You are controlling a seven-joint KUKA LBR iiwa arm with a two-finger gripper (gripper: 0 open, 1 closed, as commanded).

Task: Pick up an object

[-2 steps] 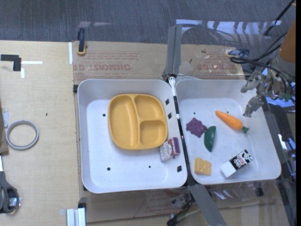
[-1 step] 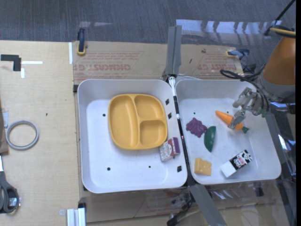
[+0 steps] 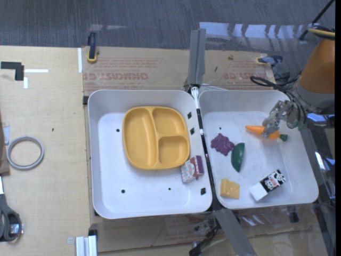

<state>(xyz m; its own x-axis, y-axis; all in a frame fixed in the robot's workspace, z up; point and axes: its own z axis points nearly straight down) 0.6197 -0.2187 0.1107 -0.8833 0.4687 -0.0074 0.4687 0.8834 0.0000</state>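
In the right bin [image 3: 298,196], a toy orange carrot [image 3: 254,128] with a green tip lies near the far right side. My gripper [image 3: 272,126] hangs right over the carrot's right half and hides part of it. I cannot tell from this angle whether it touches the carrot. The same bin holds a purple bunch of grapes [image 3: 222,143], a dark green vegetable [image 3: 237,156], a yellow cheese wedge [image 3: 229,188] and a white and black milk carton [image 3: 268,184].
The left bin [image 3: 106,196] carries a yellow divided plate [image 3: 156,137] and a small red and white packet [image 3: 192,169] by its right wall. A roll of tape [image 3: 24,152] lies on the wooden bench to the left.
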